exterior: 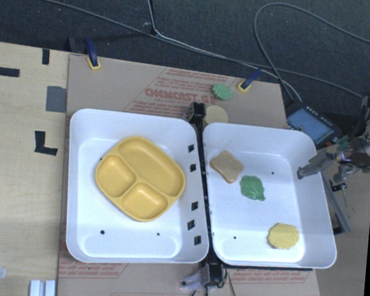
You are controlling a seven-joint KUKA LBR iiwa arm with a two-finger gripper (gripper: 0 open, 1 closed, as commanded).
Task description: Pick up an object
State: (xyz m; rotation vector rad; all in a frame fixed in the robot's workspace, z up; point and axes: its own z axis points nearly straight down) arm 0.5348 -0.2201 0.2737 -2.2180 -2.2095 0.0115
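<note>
Holding a yellow tray (139,186), the left bin (79,166); three food pieces in the right bin (305,253).

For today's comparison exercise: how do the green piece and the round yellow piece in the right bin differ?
The green piece is green and irregular; the round yellow piece is yellow and disc-like. The green piece lies mid-bin, the yellow piece nearer the front corner. Both are small, lie flat and are untouched.
</note>
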